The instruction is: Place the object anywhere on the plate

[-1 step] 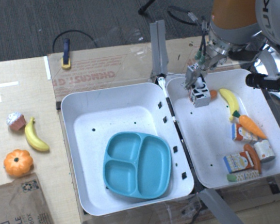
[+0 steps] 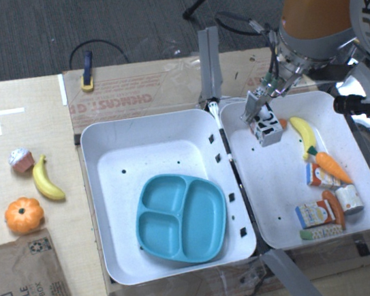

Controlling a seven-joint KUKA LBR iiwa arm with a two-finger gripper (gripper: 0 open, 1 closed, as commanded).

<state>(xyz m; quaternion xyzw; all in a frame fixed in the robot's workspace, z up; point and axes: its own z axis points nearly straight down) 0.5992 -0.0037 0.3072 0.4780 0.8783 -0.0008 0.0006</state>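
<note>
A blue three-compartment plate (image 2: pixel 181 217) lies in the left white bin (image 2: pixel 103 156). The right bin (image 2: pixel 273 227) holds a yellow banana (image 2: pixel 305 134), a carrot (image 2: pixel 330 165), small cartons (image 2: pixel 317 214) and a can (image 2: pixel 350 199). My gripper (image 2: pixel 267 128) hangs over the right bin's far left corner, left of the banana. Something small with an orange spot sits at its tip; I cannot tell if it is held.
On the bench left of the bins lie a second banana (image 2: pixel 46 180), a small pumpkin (image 2: pixel 24 216) and a cupcake toy (image 2: pixel 21 161). A cardboard bag (image 2: pixel 27 291) sits at the front left. A grey divider post (image 2: pixel 210 64) stands between the bins at the back.
</note>
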